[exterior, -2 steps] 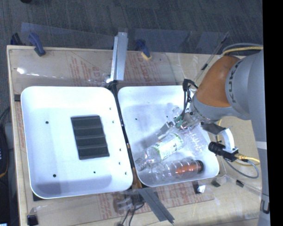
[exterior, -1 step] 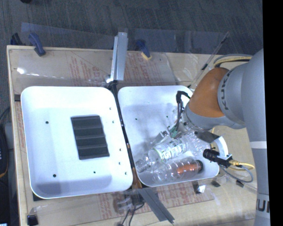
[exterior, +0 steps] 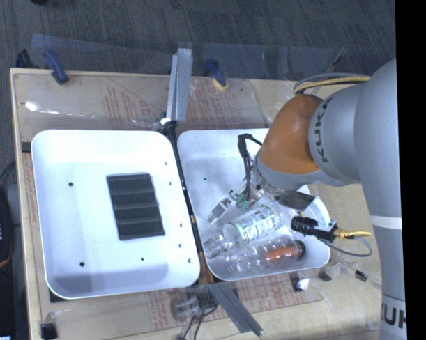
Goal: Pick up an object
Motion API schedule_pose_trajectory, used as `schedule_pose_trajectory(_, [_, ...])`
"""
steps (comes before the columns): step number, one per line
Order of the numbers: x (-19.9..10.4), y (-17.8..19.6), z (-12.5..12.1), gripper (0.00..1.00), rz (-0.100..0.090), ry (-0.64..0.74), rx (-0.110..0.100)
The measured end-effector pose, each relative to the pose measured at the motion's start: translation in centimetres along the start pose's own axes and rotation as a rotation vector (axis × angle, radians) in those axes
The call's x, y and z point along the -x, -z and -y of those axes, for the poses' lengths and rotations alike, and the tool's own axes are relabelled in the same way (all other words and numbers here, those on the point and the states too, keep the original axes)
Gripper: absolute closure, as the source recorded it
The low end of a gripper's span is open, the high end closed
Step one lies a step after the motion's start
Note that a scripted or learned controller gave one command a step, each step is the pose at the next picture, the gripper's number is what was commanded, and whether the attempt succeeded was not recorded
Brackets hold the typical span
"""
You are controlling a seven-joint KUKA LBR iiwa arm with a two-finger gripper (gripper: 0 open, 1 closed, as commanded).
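Two clear plastic bottles [exterior: 253, 230] lie heaped along the near edge of the right white bin [exterior: 205, 155], so the gripper [exterior: 236, 198] reaches down just above them, perhaps touching the upper one. Whether it holds anything, I cannot tell. One dark ribbed rectangular block [exterior: 135, 205] lies flat mid-floor in the left white bin [exterior: 52, 147].

We are logging two clear plastic bottles lying on their sides in the right bin [exterior: 199, 159], toward its six o'clock edge: a white-labelled bottle [exterior: 253, 225], and a brown-ended bottle [exterior: 268, 255] lying just beside it at six o'clock.
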State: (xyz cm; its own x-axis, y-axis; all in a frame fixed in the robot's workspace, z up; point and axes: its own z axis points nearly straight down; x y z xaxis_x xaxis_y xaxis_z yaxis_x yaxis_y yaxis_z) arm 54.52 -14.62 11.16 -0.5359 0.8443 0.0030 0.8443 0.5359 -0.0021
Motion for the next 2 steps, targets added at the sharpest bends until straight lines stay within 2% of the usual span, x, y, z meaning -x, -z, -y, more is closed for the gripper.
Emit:
schedule_pose_trajectory(1, [-0.6,3.2,7.4,0.0,0.003,-0.007,0.003])
schedule_pose_trajectory(2, [3.2,3.3,7.1,0.0,0.005,-0.328,0.005])
